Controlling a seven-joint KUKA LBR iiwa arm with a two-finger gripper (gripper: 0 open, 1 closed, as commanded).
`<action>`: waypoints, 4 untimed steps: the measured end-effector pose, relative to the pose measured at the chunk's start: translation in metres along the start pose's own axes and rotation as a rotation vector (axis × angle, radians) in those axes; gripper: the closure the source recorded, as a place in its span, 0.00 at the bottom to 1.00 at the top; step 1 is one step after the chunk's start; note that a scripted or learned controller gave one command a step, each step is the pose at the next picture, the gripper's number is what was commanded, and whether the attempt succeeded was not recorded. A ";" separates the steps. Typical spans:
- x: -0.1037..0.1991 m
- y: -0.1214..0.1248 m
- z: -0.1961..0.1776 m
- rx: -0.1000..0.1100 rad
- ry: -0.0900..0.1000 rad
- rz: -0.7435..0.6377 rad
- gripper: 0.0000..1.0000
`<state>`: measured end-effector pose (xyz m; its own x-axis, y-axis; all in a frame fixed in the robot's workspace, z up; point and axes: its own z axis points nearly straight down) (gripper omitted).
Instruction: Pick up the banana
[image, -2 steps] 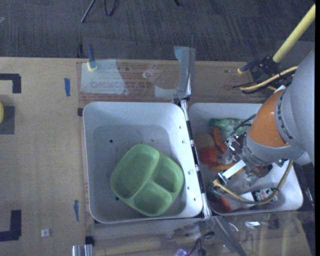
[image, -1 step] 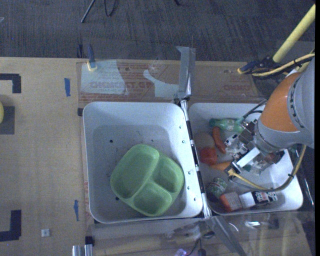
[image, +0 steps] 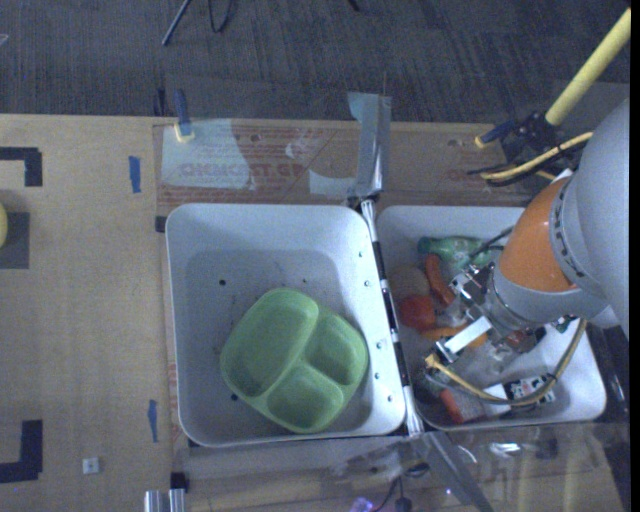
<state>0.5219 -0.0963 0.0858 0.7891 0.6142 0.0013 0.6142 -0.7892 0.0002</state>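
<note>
Because the grey arm (image: 600, 200) leans over the right bin (image: 592, 400), much of that bin's clutter is covered. The gripper (image: 468, 328) sits low among it, and whether it is wide, narrow or holding anything cannot be told. Where the banana lies cannot be made out either, since the pieces around the gripper are too blurred and overlapped to name. A yellow shape (image: 3, 226) on the bench (image: 80, 330) at the left edge is cut off by the frame, and too little of it shows to identify.

Countable in the right bin are one green item (image: 450, 245) at the far side, three red-orange pieces (image: 418, 312) left of and near the gripper, and one small black-and-white thing (image: 527, 386) at the near side. The left bin (image: 190, 290) holds one green plate (image: 290, 360) with three compartments. Three strips of blue tape (image: 134, 172) and two black tape corners (image: 22, 166) mark the bench.
</note>
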 end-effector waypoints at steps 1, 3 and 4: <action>0.001 -0.002 0.000 -0.001 0.002 0.097 0.00; -0.006 -0.062 -0.107 0.004 -0.005 0.104 1.00; -0.006 -0.062 -0.107 0.004 -0.006 0.104 0.00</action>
<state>0.4790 -0.0506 0.1925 0.8488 0.5287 -0.0046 0.5286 -0.8488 -0.0038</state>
